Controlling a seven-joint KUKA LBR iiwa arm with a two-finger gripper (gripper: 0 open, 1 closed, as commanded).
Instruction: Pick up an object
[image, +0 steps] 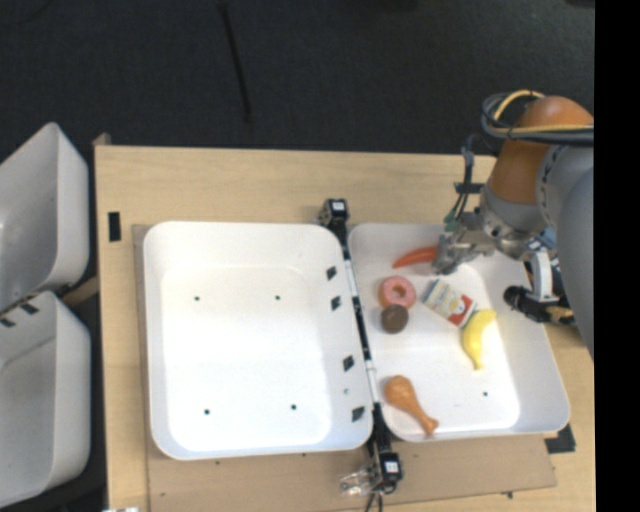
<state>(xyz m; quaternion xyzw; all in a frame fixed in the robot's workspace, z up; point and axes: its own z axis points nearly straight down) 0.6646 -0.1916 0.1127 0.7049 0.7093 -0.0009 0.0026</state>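
Now, operator, your scene from largest to smallest:
Surface (120, 320): you have a pale wooden top carrying both white bins side by side.
Left bin (245, 335): it sits at the left of the pair, its right wall touching the other bin's left wall.
Right bin (520, 390): every loose item you see lies in this one.
Arm (530, 160): it reaches in from the right, grey with an orange band, ending over the right bin's far edge.
Hand (446, 256): you see it low over the far part of the right bin, just beside the carrot's right end; whether it is spread or pressed together you cannot tell.
Carrot (413, 258): orange-red, lying slantwise near the far wall.
Drumstick (411, 399): brown-orange, near the front left corner.
Banana (478, 337): yellow, right of centre, just beside the carton.
Carton (447, 302): white with red, tilted, between donut and banana.
Donut (398, 293): pink ring, touching the brown ball.
Ball (394, 319): brown, just in front of the donut.
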